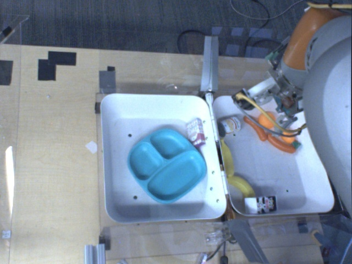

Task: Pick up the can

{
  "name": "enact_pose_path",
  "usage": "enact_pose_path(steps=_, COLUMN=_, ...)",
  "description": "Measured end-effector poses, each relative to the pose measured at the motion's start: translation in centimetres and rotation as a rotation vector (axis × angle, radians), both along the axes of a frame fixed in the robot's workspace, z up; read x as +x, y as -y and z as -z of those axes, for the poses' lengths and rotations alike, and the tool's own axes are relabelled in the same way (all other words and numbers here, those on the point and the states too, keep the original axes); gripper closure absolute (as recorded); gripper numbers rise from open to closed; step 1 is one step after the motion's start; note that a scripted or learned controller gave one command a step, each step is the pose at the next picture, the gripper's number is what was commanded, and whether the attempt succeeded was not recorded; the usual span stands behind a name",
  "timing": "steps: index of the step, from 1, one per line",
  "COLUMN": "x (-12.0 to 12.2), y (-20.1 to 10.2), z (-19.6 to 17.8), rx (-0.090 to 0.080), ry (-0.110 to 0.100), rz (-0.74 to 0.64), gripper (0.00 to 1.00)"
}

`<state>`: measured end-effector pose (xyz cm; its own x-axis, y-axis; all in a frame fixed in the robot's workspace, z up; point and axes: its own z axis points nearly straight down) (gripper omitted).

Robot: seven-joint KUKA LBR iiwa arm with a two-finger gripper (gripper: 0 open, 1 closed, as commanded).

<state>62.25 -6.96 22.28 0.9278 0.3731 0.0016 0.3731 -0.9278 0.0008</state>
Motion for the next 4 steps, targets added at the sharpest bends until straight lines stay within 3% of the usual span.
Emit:
enact_pose_path(steps=1, x=3.9, y=-2.5, z=3.8, rx=0.0, ry=0.001, rz=0.073, gripper=0.0)
enact_pose_path(steps=3, x=3.7, y=-9.9, z=3.7, rx=0.003, ry=0.003, rz=0.18, gripper=0.0)
enact_pose_path(steps=4, x=3.7, y=-18.5, z=8.5, rx=0.004, ry=0.002, rz=0.087, gripper=0.0)
